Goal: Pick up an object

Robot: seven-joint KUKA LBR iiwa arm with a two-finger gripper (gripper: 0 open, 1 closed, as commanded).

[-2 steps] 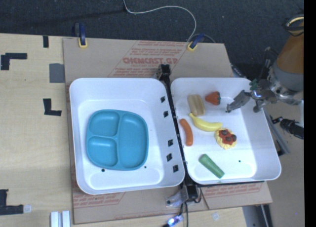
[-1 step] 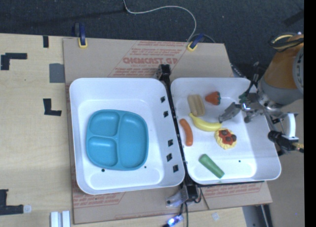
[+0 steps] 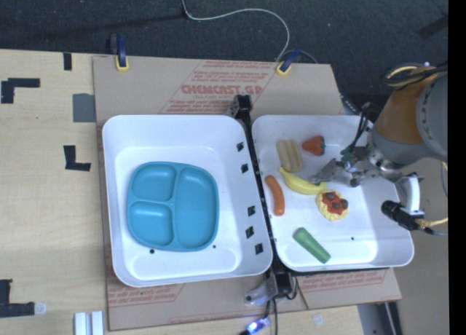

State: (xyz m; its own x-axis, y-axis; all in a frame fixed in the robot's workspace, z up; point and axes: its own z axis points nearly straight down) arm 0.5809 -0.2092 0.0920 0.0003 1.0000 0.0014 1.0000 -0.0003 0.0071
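- You can read red print, "CHEMCAST GP", on the cardboard sheet under both bins.
- Left bin: blue divided plate.
- Right bin: banana, hot dog, strawberry, green piece, small pizza.
- Gripper sits just beside the banana's end; you cannot tell its jaw state.
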